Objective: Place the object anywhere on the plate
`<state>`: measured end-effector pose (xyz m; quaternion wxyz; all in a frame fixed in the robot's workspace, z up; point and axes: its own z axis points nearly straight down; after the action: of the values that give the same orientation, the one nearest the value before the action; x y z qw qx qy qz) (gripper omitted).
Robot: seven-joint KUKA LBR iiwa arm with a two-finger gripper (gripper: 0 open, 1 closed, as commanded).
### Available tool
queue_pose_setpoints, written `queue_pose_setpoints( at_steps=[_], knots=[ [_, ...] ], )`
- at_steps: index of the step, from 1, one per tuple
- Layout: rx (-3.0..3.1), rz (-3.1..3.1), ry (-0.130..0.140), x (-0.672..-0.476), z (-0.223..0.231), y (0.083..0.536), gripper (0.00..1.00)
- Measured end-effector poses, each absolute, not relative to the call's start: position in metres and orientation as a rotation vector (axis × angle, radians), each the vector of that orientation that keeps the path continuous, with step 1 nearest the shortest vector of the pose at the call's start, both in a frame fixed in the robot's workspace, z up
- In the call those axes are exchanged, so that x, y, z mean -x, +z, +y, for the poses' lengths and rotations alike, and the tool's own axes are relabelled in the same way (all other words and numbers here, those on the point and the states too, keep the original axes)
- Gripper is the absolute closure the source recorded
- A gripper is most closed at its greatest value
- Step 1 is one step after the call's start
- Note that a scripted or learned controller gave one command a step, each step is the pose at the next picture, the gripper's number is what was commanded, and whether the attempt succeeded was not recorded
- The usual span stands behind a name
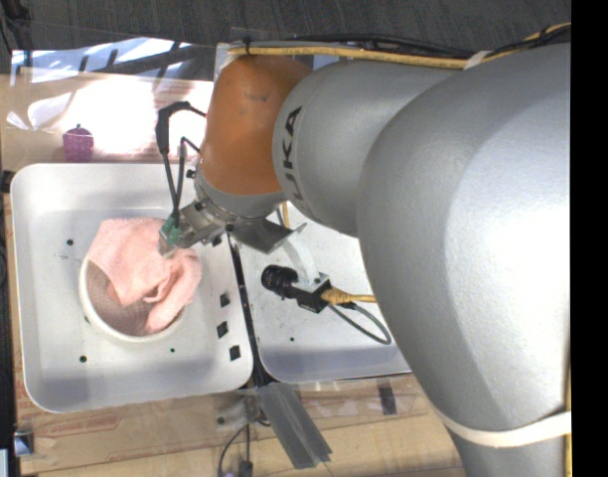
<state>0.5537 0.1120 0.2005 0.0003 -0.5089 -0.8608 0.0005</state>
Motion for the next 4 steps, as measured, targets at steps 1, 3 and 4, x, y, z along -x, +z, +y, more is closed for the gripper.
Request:
queue_pose_setpoints(
  at_steps=[1,3,4],
  knots=[
    [1.750,-2.610,0.000,-0.581,0.122,0.112,1.00],
    [1.682,-2.652,0.001,-0.645,0.109,0.126,0.00],
    [1.462,-2.790,-0.006,-0.659,0.174,0.097,0.00]
  ],
)
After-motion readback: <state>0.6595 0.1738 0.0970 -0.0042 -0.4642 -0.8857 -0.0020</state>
